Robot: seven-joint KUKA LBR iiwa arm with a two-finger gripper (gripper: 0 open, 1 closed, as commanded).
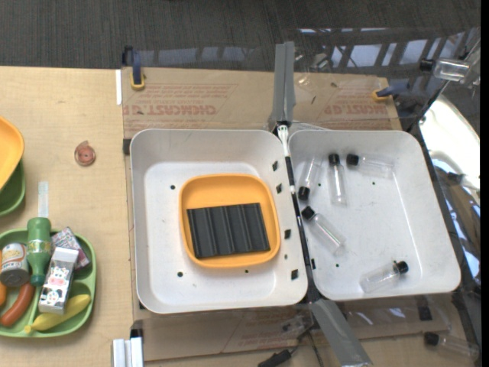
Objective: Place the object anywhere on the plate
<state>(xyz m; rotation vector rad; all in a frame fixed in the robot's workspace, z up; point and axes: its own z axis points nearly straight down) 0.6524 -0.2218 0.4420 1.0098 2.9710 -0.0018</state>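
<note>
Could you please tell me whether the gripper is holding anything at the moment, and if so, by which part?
Nothing is seen held: the black ridged block lies on the orange plate in the left bin, and the clear vials lie loose in the right bin.

A green tray [76,312] of toy food beside a pink disc [85,154]

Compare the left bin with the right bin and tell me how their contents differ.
The left bin holds one orange plate bearing a dark ribbed slab; the right bin holds several loose clear vials with black caps. The left bin's contents sit stacked and centred, while the right bin's vials lie scattered at different angles, one near its front edge. Both bins are shallow, white and of similar size, side by side.
</note>
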